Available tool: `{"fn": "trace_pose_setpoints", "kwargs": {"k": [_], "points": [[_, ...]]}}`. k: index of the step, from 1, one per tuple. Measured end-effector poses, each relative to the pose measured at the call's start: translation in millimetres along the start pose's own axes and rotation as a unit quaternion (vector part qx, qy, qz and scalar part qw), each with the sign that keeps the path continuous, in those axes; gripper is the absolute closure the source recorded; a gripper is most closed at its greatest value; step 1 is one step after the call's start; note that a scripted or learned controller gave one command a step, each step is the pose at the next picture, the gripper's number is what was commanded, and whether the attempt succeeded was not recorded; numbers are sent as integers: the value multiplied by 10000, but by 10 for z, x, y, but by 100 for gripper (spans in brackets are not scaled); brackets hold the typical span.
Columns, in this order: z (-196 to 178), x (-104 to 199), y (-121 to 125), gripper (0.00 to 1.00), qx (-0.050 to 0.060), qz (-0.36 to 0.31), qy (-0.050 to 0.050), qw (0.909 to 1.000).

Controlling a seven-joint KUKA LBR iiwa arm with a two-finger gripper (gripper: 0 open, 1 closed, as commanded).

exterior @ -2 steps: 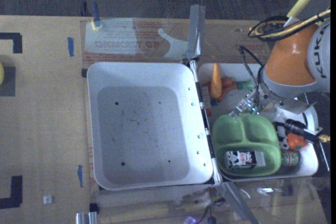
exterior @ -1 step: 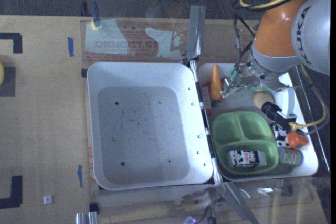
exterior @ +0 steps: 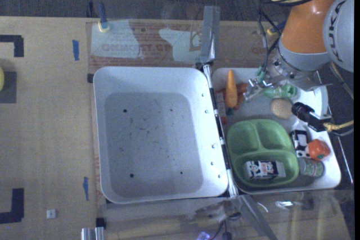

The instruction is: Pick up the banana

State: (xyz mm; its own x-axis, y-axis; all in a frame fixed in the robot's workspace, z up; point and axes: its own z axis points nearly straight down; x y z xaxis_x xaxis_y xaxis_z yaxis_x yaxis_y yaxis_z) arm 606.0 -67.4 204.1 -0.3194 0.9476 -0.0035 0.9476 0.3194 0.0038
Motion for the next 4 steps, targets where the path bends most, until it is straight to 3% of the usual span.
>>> {"fn": "trace_pose_setpoints", "kwargs": {"k": [1, 2, 3, 4], "points": [[2, 7, 2, 0, 2, -6, 3, 10000], [763, -302, -572, 0, 25, 219, 16, 9998], [1128, -77, -836, 0, -52, -620, -21, 9981], [184, -113, -229, 0, 4, -83, 7, 10000]]}}
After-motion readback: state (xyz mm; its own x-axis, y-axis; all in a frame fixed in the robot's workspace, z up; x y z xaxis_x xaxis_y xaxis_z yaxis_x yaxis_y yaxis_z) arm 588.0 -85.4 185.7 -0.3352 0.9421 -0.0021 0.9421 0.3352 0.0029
